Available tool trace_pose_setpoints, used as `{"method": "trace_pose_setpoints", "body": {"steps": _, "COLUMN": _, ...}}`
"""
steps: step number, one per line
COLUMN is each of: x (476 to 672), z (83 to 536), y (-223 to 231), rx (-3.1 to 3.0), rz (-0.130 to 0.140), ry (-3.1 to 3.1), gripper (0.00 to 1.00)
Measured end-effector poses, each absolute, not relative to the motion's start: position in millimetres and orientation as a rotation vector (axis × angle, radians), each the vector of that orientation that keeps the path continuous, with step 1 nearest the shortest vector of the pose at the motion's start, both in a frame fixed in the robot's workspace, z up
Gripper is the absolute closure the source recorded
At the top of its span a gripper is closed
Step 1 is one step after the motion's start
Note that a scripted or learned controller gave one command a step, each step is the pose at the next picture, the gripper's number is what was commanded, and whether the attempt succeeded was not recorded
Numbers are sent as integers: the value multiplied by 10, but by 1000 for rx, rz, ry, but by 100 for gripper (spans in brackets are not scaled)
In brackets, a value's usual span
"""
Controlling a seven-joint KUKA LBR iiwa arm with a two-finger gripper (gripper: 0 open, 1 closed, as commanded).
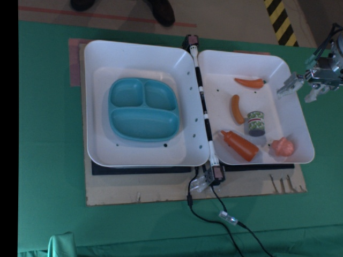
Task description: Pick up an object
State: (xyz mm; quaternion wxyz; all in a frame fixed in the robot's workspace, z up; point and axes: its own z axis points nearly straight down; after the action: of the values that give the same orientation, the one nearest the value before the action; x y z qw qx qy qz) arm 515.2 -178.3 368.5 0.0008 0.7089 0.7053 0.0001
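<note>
Camera view: end effector point(301, 88) spread wide, holding nothing, above right bin's point(296, 123) far edge near carrot point(250, 82).

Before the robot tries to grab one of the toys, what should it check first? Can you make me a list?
1. Toys to grab in the right bin: ok. A carrot, a hot dog, a small can, an orange bottle and a pink lump lie there.
2. Gripper has nothing in it: ok, fingers spread with nothing between them.
3. Gripper above a toy: not ok, it sits at the bin's right edge.
4. Toys apart from each other: ok, there are gaps between them, though the can stands close to the hot dog.
5. Left bin: ok, the teal divided plate is out of the way.
</note>
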Motion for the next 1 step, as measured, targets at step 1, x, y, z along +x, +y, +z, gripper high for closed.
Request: {"method": "trace_pose_setpoints", "body": {"steps": 1, "x": 5176, "z": 1899, "y": -1213, "rx": 2221, "rz": 4, "ry": 2213, "gripper": 0}}
